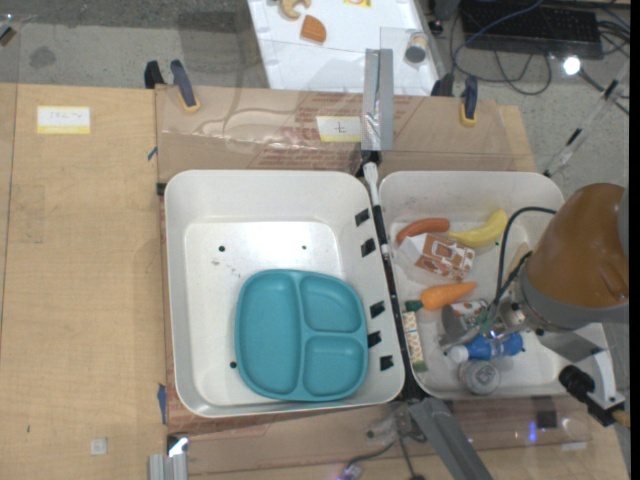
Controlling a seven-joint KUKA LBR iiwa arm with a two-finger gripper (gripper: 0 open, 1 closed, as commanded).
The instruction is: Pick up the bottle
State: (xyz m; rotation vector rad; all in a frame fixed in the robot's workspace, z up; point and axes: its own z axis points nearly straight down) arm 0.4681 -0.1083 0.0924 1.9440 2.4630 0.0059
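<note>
Nearest, along the near wall of the right bin (pixel 545 183), lies a small round metal can (pixel 482 376), seen end-on. Just beyond it, and touching or nearly so, the bottle (pixel 492 349) lies on its side, clear blue with a white cap pointing left. The gripper (pixel 490 320) hangs directly over the bottle's far side, at the end of the grey arm (pixel 585 268) that comes in from the right with its orange band bulking large above the wrist. How far its fingers are spread I cannot tell, since they are lost in a dark tangle of parts and cable, and nothing is visibly between them.

Just left of the gripper, a little farther, an orange carrot (pixel 448 295) lies slantwise. Beyond that sits a white packet with red print (pixel 443 258), then a red sausage-like piece (pixel 423 228) to the far left of the bin and a yellow banana (pixel 480 231) to its right.

Across the divider, the left bin (pixel 190 268) bears a teal divided plate (pixel 301 336) with three compartments, lying in the near right part of its floor.

Farther still, past both bins, a brown cardboard sheet (pixel 250 133) is held by clamps, and a white table (pixel 330 8) at the far edge carries a few small toy foods.
</note>
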